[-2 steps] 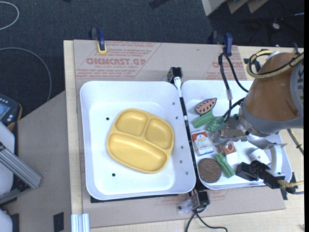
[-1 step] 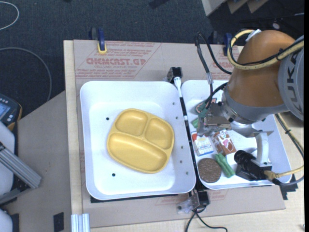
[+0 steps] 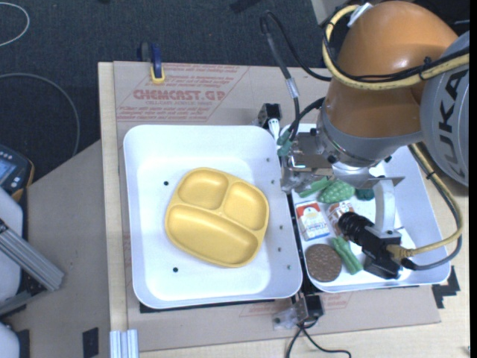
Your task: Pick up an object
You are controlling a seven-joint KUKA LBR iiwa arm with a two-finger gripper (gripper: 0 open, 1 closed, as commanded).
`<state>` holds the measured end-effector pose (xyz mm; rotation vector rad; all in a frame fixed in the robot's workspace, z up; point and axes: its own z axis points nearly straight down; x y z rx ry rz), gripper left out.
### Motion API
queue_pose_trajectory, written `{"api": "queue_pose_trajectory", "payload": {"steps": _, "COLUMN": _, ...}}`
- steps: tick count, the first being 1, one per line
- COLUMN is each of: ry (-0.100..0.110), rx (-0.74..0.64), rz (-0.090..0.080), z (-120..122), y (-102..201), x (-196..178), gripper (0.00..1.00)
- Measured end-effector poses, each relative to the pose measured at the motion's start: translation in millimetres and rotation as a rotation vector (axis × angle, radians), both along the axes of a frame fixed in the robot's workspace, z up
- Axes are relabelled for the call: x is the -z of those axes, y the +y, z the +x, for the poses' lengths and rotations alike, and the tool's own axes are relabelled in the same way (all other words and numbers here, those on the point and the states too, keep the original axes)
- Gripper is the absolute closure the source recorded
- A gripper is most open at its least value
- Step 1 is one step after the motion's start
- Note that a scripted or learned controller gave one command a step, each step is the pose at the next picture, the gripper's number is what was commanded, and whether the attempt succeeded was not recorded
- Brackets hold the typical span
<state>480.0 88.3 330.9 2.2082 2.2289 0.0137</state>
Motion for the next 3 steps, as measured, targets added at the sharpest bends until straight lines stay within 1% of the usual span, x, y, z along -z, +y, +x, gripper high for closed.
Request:
{"api": "queue_pose_trajectory", "payload": {"steps": 1, "ry": 0.014, "rx": 0.013, "rz": -0.004, "z": -1, "y": -39, "x": 25, "gripper": 1.00}}
{"api": "queue_pose_trajectory", "payload": {"steps": 2, "ry": -0.003, "rx": 0.009, "rz": -0.002, "z": 0, "y": -50, "x": -66, "gripper": 1.00}}
{"api": "queue_pose_trajectory", "payload": {"steps": 3, "ry": 0.006, "rx": 0.004, "rz": -0.002, "z": -1, "y": -3, "x": -64, "gripper": 1.00}}
